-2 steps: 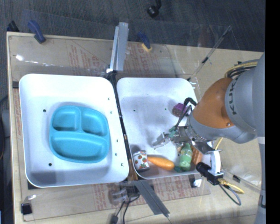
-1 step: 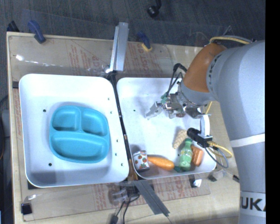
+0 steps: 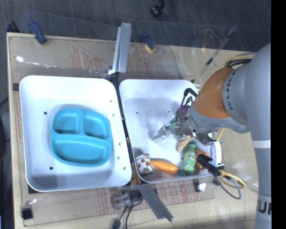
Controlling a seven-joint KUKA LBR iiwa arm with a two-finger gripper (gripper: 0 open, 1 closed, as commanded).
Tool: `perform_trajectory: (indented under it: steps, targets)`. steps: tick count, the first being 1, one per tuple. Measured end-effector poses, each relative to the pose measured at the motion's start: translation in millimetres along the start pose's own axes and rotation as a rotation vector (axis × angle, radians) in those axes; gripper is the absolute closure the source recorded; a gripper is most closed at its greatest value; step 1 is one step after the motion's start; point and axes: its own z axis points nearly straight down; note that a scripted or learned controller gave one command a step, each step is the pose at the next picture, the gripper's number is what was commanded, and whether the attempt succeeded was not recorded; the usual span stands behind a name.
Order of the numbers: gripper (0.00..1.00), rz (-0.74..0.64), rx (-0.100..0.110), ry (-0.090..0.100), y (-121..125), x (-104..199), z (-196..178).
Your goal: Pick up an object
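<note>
1. While the arm [image 3: 238, 99] reaches in from three o'clock, the jaws [image 3: 174, 128] sit low over the middle of the right bin [image 3: 143, 99], pointing toward nine o'clock; whether they are released or clenched cannot be told, as the metal parts there blur together.
2. Nothing is seen between them, so no grasp is recorded.
3. Candidate objects lie at five to six o'clock of the jaws, along the bin's lower wall: a green bottle [image 3: 189, 157] nearest, an orange carrot [image 3: 164, 166] just beside it, and a small patterned can [image 3: 143, 162] at the lower left corner.
4. A pale, tan item [image 3: 182, 144] lies between the jaws and the bottle; its identity is unclear.
5. Judgement: the step in hand is approach and descent. To do it well, centre on one object only, preferably the bottle, and align across its narrow width. The carrot lies close to it and the bin wall is near, so a slanted approach risks nudging both.
6. Count: two white bins, side by side on the bench [image 3: 62, 56]; one blue divided plate [image 3: 81, 137] in the left bin [image 3: 38, 94]; one bottle, one carrot, one can, one unidentified item.
</note>
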Motion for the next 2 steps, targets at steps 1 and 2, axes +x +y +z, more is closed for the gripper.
perform_trajectory:
  steps: [1,2]
  targets:
    - [0.00,-0.003,-0.005,-0.001,-47,1,-1]
    - [1.00,-0.009,-0.008,-0.003,-45,0,-12]
